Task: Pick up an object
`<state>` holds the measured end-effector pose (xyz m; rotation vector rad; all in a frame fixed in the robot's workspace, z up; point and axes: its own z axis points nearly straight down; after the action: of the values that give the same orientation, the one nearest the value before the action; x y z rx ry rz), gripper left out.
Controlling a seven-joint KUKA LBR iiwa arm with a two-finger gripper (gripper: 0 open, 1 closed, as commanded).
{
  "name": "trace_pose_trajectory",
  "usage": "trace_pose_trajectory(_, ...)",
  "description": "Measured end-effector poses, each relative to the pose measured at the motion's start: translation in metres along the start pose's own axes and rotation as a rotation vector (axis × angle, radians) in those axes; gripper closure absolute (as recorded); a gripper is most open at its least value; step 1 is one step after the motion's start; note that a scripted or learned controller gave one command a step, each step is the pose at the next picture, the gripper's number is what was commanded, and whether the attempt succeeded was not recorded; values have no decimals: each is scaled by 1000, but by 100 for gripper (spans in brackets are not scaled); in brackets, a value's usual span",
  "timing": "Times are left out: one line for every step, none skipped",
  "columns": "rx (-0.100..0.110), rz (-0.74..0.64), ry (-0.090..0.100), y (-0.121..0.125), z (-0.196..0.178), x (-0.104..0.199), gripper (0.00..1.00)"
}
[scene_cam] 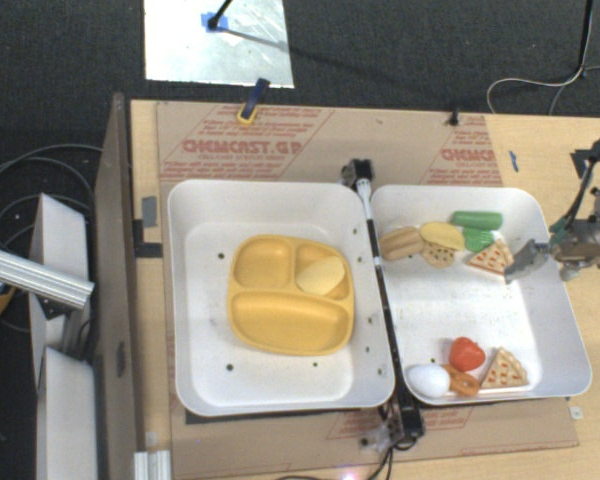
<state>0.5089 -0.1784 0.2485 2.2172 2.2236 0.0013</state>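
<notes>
**Two white bins with toy food; claw at the right bin's far edge**

Two shallow white plastic bins sit side by side on a cardboard sheet covering the tabletop (540, 133). The left bin (205, 298) has smooth, rounded walls and holds one yellow compartment tray (280, 318) of glossy plastic, divided into three wells; a pale yellow oval piece (322, 276) lies in its upper-right well.

The right bin (550, 308) holds nine small toy foods in two clusters. Upper cluster, five pieces: one tan hot dog bun (400, 242), one yellow rounded piece (442, 234), one speckled cookie-like disc (439, 256), one green elongated piece (477, 221), and one triangular pizza slice (491, 258) with red dots. Lower cluster, four pieces along the near wall: one smooth white egg (428, 379), one red tomato-like piece (467, 353), one small orange piece (464, 382), and a second pizza slice (504, 370).

The claw (526, 259), grey metal, reaches over the right bin's right rim, just beside the upper pizza slice. Whether it is spread or pressed together cannot be told at this angle.
</notes>
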Motion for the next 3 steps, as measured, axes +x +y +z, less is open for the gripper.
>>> trace_pose_trajectory(8,1,1,43,151,-28,0)
trace_pose_trajectory(-6,-5,-2,113,164,-25,0)
trace_pose_trajectory(3,-5,0,162,163,14,0)
